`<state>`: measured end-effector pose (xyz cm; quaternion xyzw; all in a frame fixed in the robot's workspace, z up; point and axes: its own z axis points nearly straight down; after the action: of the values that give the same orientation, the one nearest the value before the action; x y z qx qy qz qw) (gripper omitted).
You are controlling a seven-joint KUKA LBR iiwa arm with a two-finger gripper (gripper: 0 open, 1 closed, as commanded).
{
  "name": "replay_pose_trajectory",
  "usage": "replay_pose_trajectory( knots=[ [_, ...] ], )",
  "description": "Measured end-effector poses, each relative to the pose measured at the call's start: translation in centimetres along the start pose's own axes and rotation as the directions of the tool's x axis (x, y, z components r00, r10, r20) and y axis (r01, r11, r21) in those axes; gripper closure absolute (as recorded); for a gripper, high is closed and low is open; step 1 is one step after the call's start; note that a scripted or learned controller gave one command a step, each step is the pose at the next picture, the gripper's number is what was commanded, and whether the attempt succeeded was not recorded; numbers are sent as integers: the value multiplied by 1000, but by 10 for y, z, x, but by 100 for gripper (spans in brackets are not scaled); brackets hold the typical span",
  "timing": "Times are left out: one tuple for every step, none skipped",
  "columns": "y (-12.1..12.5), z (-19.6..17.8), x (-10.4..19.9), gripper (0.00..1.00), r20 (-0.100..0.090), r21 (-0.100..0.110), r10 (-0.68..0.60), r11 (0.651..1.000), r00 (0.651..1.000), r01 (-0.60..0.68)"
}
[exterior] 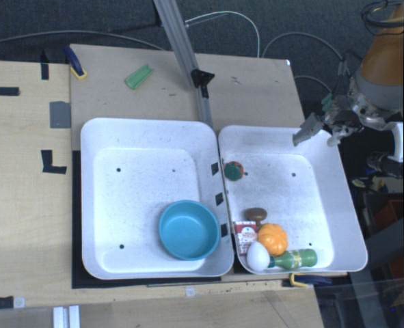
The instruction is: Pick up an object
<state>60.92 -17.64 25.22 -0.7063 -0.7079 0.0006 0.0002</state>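
My gripper [319, 137] hangs over the far right corner of the right bin [338, 183], open, with nothing between its fingers. Well below it, the bin's near edge holds a cluster: an orange fruit [272, 238], a white egg [258, 257], a green bottle [294, 259] lying on its side, a red and white carton [245, 236] and a small brown piece [255, 214]. A little green and red ball [234, 171] lies alone by the bin's left wall. A blue bowl [188, 229] stands in the left bin [119, 149].
A grey metal pole [181, 39] slants across the board behind the bins. A green block [139, 76] and a blue and yellow clip [74, 62] lie on the board at the far left. Cables run behind.
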Motion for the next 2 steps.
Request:
replay_pose_trajectory(
  knots=[
    [0, 0, 0, 0, 0, 0, 0, 1000, 1000, 0],
    [2, 64, 3, 0, -1, 6, 0, 1000, 1000, 0]
  ],
)
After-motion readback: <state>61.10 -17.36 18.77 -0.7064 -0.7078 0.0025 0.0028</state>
